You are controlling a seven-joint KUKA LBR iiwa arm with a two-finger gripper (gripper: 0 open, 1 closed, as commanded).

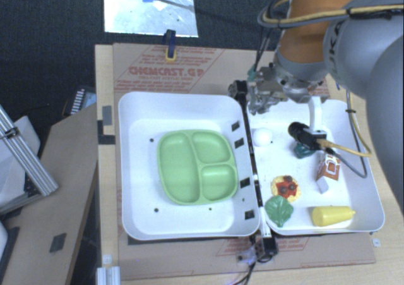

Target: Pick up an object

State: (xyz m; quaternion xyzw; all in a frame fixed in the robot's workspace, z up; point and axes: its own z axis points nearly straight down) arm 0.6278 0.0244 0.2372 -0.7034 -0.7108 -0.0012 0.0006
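At the upper right of the frame, the claw (260, 105) hovers over the right bin (363, 170). I cannot tell its state. Nothing looks picked; the ball (261, 136) lies just below.

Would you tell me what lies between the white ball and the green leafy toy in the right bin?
In the camera view, a small pizza toy lies between the white ball and the green leafy toy.
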